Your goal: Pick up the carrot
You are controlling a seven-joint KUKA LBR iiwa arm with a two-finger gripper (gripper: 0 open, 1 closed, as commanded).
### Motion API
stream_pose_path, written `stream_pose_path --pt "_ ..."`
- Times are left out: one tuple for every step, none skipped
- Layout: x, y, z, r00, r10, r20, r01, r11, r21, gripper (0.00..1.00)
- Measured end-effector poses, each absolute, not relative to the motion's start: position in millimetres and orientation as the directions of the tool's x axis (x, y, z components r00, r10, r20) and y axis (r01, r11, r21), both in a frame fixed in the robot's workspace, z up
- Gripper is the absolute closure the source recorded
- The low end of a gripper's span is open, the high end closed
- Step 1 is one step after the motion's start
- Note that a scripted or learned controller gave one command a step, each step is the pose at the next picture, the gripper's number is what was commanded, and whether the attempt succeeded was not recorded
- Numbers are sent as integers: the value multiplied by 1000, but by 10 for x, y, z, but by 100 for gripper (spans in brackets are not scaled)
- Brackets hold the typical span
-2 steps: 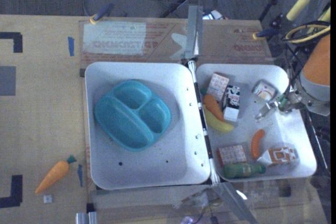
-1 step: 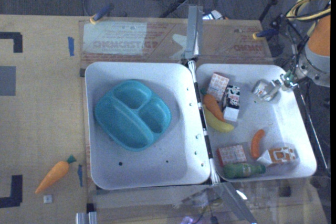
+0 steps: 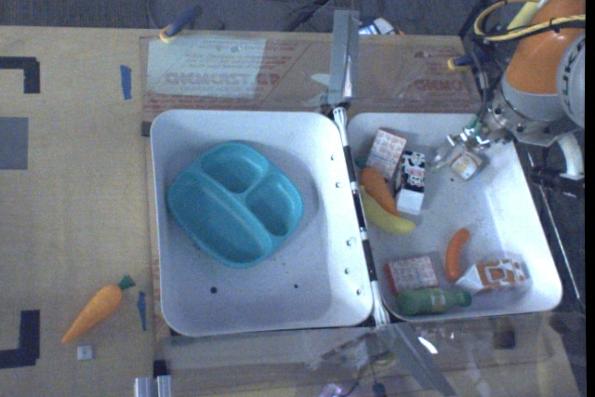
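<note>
The arm was cut off by the right edge of the view. The claw near the far right corner of the right bin was too small and blurred to tell how its parts stood. The prints on the small cartons were unreadable.

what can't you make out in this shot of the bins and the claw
- Claw, camera view: small and blurred against the right bin; open or shut cannot be told.
- Arm: cut off by the right edge.
- Carton labels: too small to read.
- Carrot in the right bin: its lower end lies against the banana; which overlaps is unclear.
- Object near the bench carrot: too small to identify.
</note>
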State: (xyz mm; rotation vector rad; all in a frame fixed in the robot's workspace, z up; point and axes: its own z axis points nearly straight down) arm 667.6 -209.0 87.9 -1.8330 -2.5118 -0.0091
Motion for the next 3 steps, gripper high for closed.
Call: stream_pose_path --pt "6699 -2197 1330 -350 937 -5 937 350 6 0" --pt "6632 -1753 1034 -466 885 -4 885 466 4 0" --pt "6474 -2196 866 -612 791 4 791 612 3 0"
